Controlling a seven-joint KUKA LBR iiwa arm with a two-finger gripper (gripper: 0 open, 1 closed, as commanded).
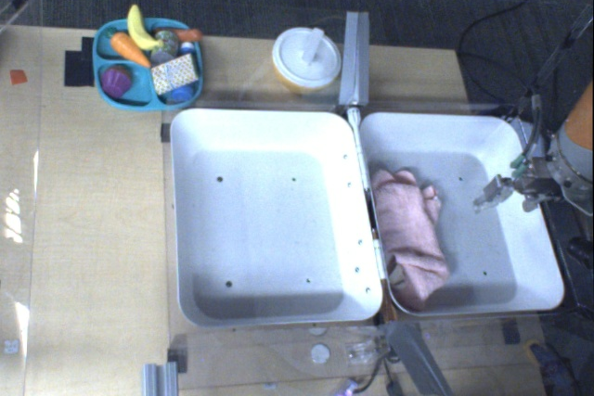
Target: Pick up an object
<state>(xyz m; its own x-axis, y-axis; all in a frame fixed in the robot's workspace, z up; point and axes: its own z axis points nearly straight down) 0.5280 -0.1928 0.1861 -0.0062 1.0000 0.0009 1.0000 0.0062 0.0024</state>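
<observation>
A crumpled pink cloth point(408, 232) lies in the right bin point(483, 144), against its left wall and reaching down toward the front corner. My gripper point(509, 198) hangs over the right side of that bin, well to the right of the cloth and apart from it. Its two fingers stand spread, open, with nothing between them. The grey arm with its orange band comes in from the right edge.
The left bin point(269, 134) sits beside the right one, with a metal divider bar point(353, 60) behind their shared edge. At the back stand a white lidded cup point(306, 58) and a blue tray point(148, 65) of toy food. Cables hang at the right.
</observation>
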